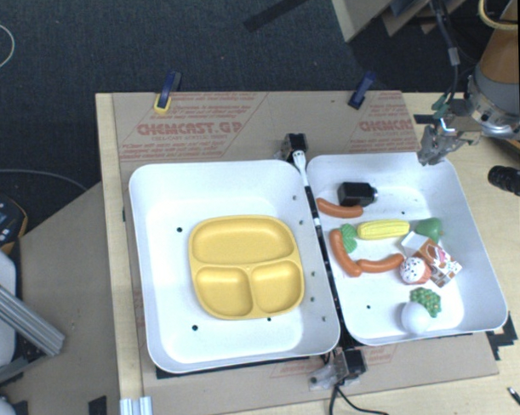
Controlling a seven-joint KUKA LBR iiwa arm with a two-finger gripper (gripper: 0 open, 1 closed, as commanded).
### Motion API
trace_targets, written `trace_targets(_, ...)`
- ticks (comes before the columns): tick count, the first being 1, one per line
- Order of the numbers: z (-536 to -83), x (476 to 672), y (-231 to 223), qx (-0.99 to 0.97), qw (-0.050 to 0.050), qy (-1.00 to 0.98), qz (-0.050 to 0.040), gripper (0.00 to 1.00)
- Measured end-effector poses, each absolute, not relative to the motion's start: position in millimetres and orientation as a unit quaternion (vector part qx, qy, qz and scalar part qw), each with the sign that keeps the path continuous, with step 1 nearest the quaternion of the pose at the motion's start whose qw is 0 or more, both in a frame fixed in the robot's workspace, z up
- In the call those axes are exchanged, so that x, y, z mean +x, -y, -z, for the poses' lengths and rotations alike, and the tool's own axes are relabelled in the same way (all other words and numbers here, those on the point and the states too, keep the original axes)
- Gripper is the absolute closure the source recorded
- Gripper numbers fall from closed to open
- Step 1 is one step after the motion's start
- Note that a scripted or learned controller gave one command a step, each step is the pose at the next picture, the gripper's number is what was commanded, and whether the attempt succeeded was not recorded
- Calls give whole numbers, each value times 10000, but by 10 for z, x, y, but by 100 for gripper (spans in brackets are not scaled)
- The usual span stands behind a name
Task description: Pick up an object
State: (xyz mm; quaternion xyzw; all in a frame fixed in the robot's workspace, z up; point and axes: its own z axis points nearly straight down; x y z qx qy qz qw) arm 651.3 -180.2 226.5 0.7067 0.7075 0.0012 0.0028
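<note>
White ball (414, 317) nearest, corn cob (382, 230) lying left-right, claw (432, 153) at bin corner, grip state unclear

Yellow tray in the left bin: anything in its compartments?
Nothing visible in the yellow tray: all three compartments look bare. What lies under it on the left bin floor is covered.

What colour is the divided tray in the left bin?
Yellow. The divided tray shows plainly in the camera view, lying in the white left bin.
</note>
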Motion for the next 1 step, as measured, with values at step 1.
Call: trace_targets(1, -2355, 6132, 1407, 7060, -17, -7082, 4, 100)
